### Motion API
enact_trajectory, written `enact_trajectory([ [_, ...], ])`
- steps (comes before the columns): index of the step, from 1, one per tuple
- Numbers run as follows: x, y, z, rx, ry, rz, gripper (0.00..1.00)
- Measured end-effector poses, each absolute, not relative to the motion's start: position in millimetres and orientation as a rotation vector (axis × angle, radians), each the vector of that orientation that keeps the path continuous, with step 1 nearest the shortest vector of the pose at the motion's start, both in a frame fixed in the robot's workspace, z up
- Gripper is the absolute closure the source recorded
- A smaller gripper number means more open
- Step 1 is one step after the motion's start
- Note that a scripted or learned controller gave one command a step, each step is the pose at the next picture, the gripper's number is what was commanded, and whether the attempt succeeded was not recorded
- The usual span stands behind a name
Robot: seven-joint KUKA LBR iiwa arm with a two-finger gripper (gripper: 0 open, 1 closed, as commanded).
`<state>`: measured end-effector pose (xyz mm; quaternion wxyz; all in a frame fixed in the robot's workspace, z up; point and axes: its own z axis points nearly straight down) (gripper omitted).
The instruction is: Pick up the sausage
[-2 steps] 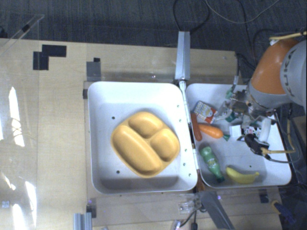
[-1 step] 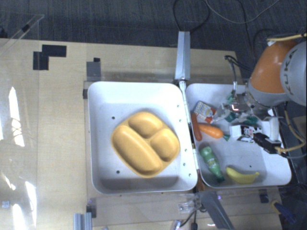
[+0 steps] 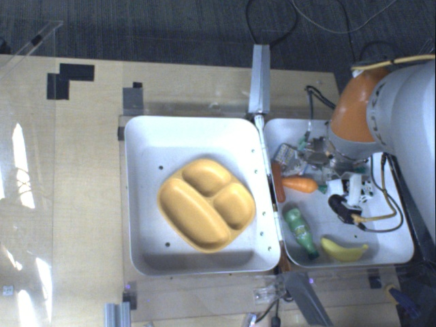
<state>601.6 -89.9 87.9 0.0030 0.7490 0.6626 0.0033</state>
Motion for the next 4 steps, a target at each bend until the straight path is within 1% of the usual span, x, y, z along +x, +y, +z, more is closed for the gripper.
enact_trajectory([
  [1,660.6,-97,84,2.556,1.863,-0.034,0.00],
  [2,552.0,-89,89,2.314,2.118,0.010,0.00],
  [3,595.9,-87,88,2.631,1.708,0.011,0.00],
  [4,598.0,-85,100,2.623,1.716,0.019,1.00],
])
